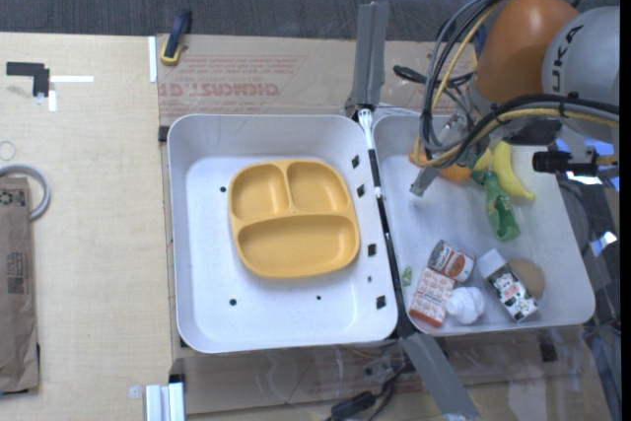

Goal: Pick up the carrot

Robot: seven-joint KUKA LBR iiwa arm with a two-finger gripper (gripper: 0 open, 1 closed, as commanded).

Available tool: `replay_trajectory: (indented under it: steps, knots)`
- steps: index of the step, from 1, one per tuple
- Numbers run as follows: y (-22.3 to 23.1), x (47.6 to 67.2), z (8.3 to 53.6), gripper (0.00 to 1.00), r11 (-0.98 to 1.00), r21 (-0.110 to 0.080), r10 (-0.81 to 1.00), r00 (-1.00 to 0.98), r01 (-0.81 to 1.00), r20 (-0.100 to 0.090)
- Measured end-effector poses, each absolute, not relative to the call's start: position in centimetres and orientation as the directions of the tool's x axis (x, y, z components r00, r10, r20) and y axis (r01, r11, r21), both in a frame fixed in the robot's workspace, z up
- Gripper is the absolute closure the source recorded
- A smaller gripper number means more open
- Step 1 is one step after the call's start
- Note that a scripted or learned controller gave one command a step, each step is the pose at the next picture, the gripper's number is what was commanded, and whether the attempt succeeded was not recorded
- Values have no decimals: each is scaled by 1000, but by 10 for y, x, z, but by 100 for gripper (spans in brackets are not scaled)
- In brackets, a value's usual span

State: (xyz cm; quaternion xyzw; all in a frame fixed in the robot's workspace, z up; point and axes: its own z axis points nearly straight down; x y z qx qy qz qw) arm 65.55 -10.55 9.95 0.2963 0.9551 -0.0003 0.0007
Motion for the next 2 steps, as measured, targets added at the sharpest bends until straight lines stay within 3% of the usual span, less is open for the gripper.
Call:
replay_trajectory:
  steps: [1,2]
  knots:
    - [-149,645,202,0,894,1,449,-894,449,-6]
    - [-116,605,171,0,971,0,237,-971,237,-2]
